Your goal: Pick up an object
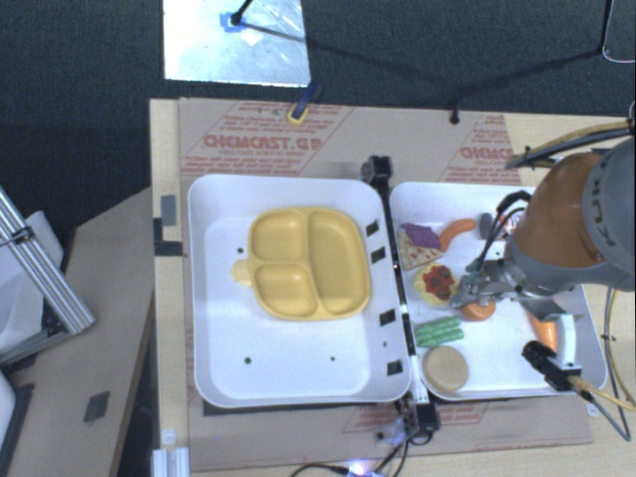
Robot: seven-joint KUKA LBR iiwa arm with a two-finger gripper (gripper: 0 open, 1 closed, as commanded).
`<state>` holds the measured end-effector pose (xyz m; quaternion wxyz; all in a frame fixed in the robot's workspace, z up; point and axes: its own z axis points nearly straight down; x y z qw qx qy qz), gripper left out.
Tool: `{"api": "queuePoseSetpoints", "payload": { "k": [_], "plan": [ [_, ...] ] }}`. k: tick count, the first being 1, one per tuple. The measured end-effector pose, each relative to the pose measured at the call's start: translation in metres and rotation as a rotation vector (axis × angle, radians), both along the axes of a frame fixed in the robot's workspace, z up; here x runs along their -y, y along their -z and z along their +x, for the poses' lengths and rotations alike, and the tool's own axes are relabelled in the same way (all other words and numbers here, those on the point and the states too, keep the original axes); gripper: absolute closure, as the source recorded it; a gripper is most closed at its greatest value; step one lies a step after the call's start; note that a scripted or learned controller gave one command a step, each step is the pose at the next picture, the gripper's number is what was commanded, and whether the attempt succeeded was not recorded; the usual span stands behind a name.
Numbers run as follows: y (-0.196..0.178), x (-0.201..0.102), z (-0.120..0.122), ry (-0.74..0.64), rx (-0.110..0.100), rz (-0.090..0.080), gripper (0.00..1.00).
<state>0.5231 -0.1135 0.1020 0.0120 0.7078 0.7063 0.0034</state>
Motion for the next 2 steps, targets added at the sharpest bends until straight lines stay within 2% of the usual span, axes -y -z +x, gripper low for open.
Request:
{"api": "queuePoseSetpoints", "payload": {
  "k": [1,2],
  "plan": [
    [-0.063,-0.003,-0.001,-0.006,-0.015,0.011,1.0],
    [-0.117,-0.003,0.001,-0.007,-0.014,0.011,1.0]
  ]
}}
